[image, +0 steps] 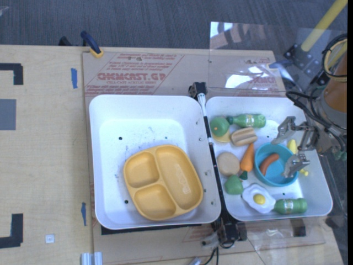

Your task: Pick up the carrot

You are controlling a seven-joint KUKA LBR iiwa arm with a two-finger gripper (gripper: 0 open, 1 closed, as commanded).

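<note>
A pale wooden worktop (38, 164) carries a sheet of cardboard (138, 70), and on it sit two shallow white bins side by side. The left bin (110, 120) holds a yellow divided plate (161, 182). The right bin (320, 197) is crowded with toy food. The carrot (247, 157) lies near the middle of this bin, tilted, its tip up by a hot dog bun (243, 136) and its lower end between a tan potato (228, 163) and a blue bowl (274, 171). A sausage (269, 162) rests in the bowl. A fried egg (258, 197) and a green bottle (290, 205) lie near the front wall.

The hand (293, 147) hangs over the right side of the bowl, its metal fingers (285, 127) spread apart with nothing between them. It is well clear of the carrot, with the bowl in between.
</note>
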